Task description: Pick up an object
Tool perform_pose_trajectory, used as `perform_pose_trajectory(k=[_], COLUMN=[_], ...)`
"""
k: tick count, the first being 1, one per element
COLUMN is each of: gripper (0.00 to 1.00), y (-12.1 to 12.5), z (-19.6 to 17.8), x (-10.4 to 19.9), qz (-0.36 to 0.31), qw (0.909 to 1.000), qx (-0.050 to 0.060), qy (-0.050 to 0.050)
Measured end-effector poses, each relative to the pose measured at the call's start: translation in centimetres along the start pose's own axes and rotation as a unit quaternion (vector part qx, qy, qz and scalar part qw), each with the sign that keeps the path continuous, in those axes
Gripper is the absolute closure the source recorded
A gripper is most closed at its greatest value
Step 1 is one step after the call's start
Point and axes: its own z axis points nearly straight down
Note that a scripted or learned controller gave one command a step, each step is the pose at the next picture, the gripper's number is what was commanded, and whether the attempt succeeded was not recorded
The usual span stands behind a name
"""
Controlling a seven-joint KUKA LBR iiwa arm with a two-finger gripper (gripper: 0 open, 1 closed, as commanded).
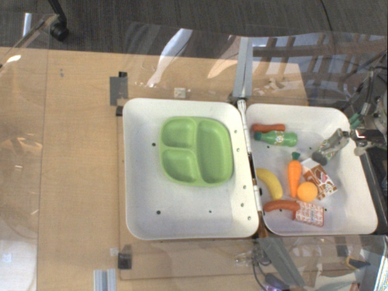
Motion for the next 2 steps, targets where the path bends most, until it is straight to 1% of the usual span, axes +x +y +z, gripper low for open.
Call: perform_pose_trajectory(k=[1,2], gripper=[0.0,1.0], y=[3.4,3.6], z=[15.7,14.6], x=[0.9,0.9], qz=[0.012,0.011], qw=[0.9999,0.9999], qx=[-0.001,-0.004], qy=[0.0,0.0])
